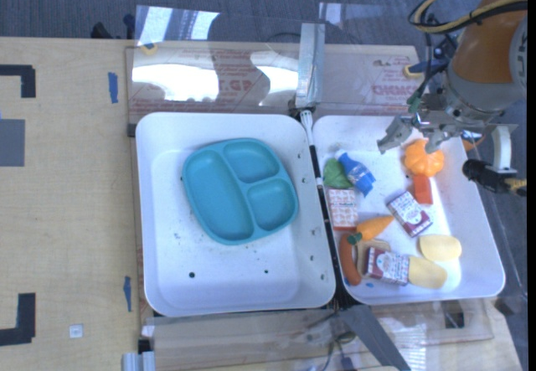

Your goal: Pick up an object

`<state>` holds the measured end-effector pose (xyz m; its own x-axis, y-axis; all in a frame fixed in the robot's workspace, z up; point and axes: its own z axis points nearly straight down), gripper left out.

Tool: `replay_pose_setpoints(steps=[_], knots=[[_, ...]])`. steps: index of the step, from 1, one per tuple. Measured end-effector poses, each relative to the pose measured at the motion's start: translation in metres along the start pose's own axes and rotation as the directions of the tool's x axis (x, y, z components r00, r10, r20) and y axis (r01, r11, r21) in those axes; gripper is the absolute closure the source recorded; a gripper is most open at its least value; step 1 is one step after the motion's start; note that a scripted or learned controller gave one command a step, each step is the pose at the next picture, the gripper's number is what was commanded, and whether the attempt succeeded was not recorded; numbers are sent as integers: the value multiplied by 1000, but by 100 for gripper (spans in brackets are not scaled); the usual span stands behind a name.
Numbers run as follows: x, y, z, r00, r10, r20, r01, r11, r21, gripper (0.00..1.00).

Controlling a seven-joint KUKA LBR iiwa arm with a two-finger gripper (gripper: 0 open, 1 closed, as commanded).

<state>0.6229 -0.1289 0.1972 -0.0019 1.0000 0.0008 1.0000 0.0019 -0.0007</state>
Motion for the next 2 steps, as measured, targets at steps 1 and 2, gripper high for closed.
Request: replay_pose_setpoints(steps=[1,2], knots=[[8,22,-42,998,-63,1,63,998,-6,0],[29,11,92,996,-94,-2,94,995,12,0]])
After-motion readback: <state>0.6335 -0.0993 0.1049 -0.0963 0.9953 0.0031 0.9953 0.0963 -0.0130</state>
